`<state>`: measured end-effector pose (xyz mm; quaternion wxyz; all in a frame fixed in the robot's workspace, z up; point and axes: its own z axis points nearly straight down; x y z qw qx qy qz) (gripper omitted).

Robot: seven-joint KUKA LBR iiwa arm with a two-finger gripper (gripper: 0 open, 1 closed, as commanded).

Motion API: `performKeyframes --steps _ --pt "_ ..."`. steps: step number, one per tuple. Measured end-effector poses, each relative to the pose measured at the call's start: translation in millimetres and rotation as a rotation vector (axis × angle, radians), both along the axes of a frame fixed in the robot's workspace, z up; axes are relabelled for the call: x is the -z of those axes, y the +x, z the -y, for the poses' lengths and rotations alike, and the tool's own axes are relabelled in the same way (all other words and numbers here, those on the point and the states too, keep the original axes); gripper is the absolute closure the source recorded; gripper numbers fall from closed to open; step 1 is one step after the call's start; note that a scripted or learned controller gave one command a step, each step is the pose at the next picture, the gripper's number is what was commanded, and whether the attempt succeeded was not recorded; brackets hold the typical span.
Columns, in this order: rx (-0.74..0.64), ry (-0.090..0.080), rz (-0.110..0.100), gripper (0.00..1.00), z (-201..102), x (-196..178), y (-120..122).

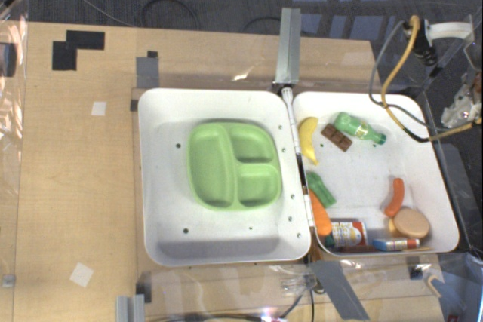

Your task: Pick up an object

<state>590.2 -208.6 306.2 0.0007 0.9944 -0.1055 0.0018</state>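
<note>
A green divided plate [232, 166] is seen in the left bin [155, 162]. In the right bin [423, 162], a banana [307, 139] lies at 10 o'clock, a green bottle [359, 128] at 12, a sausage [395, 196] at 4

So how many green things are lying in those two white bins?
3: a green divided plate in the left bin, a green bottle near the right bin's top, and a small green piece beside its left wall.

Green divided tray [231, 164], yellow banana [308, 139], orange carrot [321, 217], white bins [158, 124].
</note>
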Motion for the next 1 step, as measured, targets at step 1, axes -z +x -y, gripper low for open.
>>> performKeyframes --steps 1 --pt "0.254 0.008 0.000 1.00 -59.5 -5.0 20.0"
